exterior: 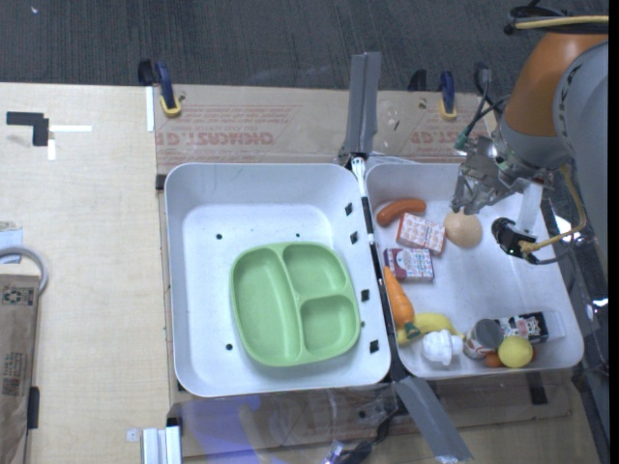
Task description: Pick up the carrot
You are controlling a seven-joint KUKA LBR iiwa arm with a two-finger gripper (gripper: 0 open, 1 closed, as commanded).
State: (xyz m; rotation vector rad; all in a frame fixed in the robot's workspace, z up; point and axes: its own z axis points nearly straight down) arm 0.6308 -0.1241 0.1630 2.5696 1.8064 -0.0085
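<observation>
Overhead view of the bench with both white bins. The gripper (471,201) hangs over the far end of the right bin (556,288), its dark fingers pointing down and nothing visible between them; whether they are spread or closed cannot be told at this angle. The carrot (397,298) lies well apart from the gripper, toward the near left of it, lengthwise against the bin's left wall beside the divider. Between gripper and carrot lie a pink-and-white carton (422,233) and a smaller box (409,265); a beige ball (463,230) sits just below the fingertips, and a sausage (400,209) lies to the gripper's left. Beyond the carrot's near end are a yellow banana-like piece (431,325) and a white item (438,347). The left bin (193,259) holds a green divided plate (294,303).

Step in hand, as judged: the approach, with the grasp not yet begun. The next move calls for travel across the cartons to a point above the carrot, fingers set across its narrow width, then descent. The wall beside the carrot leaves little room for the outer finger.
</observation>
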